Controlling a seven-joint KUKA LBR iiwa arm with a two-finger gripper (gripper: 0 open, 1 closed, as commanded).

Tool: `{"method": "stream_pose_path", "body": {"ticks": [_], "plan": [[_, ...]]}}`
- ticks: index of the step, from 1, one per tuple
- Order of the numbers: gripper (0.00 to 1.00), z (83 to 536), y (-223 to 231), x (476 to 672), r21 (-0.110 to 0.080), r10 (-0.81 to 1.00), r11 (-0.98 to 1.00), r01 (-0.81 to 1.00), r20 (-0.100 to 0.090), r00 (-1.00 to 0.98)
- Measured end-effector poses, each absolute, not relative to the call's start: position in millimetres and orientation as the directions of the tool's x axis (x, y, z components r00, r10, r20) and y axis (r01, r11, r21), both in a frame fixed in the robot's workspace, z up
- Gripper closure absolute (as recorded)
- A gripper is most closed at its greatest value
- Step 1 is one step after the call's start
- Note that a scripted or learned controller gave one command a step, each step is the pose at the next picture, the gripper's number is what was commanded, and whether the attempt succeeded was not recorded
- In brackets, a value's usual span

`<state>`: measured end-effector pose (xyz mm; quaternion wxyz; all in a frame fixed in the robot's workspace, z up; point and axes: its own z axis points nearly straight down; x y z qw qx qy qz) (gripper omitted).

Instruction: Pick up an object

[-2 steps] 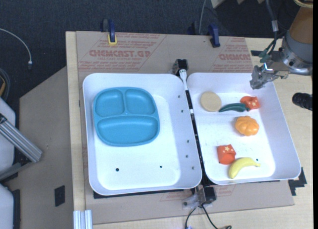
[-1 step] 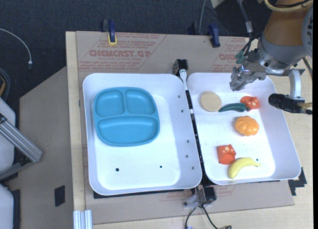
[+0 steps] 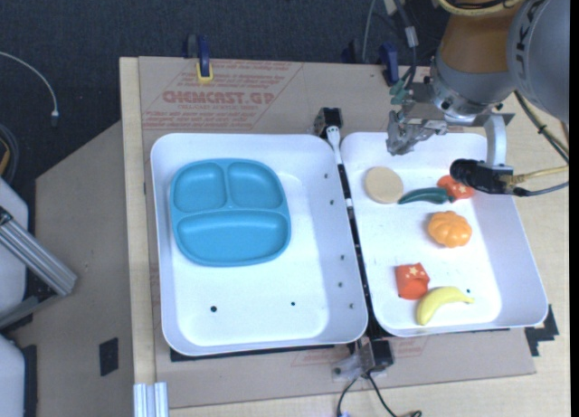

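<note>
Camera view is showing the gripper (image 3: 404, 139) hanging over the far left corner of the right bin (image 3: 516, 252), fingers pointing down and close together, nothing between them. Sitting in that bin are a beige disc (image 3: 384, 184), a green pepper (image 3: 423, 195), a red piece (image 3: 455, 187), an orange pumpkin (image 3: 450, 229), a red block (image 3: 412, 280) and a banana (image 3: 441, 303). A blue divided plate (image 3: 231, 212) is lying in the left bin (image 3: 262, 316).
</note>
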<state>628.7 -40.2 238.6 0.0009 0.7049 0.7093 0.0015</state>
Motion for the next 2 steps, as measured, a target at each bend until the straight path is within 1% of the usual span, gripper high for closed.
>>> {"method": "stream_pose_path", "body": {"ticks": [1,2], "plan": [[1.00,244,12,636.3,0.004,1.000,0.006,1.000,0.002,-0.006],[1.00,228,68,632.8,-0.004,1.000,0.007,1.000,0.002,-0.007]]}}
